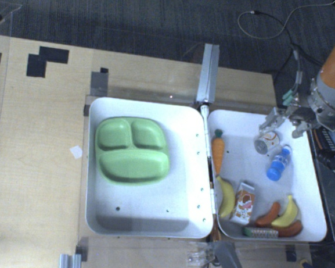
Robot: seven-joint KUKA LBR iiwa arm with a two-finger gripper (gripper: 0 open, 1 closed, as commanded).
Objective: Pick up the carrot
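The small orange carrot with green top lies right of centre along the right white bin's left wall; the claw, prongs apart and empty, hovers upper right, well apart, for approach

Carrot: pressed against right bin's left wall; open white floor to its right. Banana just below its tip. Can and blue bottle stand well apart, right of frame centre.
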